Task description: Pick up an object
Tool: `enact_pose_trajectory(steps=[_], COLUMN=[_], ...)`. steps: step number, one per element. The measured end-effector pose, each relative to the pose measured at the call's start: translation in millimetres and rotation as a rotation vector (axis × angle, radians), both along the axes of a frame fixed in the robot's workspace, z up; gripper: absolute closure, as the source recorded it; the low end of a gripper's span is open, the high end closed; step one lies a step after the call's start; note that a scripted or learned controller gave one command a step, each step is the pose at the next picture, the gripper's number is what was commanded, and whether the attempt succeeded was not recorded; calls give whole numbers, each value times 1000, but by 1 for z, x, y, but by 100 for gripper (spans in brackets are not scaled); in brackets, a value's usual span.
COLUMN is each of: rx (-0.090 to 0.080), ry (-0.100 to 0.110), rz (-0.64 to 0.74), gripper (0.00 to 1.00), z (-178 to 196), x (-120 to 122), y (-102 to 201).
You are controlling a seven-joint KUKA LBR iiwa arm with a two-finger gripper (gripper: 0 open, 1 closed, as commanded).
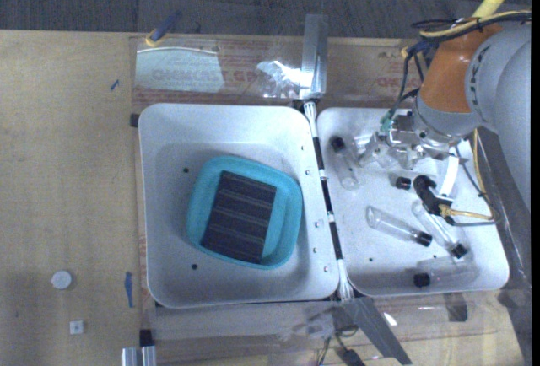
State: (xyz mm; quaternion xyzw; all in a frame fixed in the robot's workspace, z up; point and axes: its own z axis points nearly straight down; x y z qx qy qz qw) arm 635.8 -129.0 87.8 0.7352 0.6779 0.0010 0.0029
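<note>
My gripper [386, 145] hangs low over the far part of the right bin [489, 271], below the orange wrist band. Several small clear tubes with black caps lie in that bin. One tube [393, 223] lies slantwise in the middle, and another [439, 275] rests near the front wall. A clear vial [348, 179] and a small black cap [337, 142] sit just left of the gripper. A tiny black piece [402, 182] lies just in front of it. Nothing is visibly held.
The left bin [160, 187] holds a blue tray [287, 196] with a dark ribbed block [243, 217] on it. Crumpled clear plastic [278, 78] and a metal bar [315, 52] lie behind the bins. The ridge [325, 204] between the bins runs close to the vial.
</note>
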Motion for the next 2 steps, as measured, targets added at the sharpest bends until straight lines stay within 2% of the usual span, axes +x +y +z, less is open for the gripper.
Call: enact_pose_trajectory(steps=[1, 2], rx=[1, 1], ry=[3, -2], rz=[28, 27], gripper=[0, 100], z=[0, 11], x=[-30, -28], y=[-55, -55])
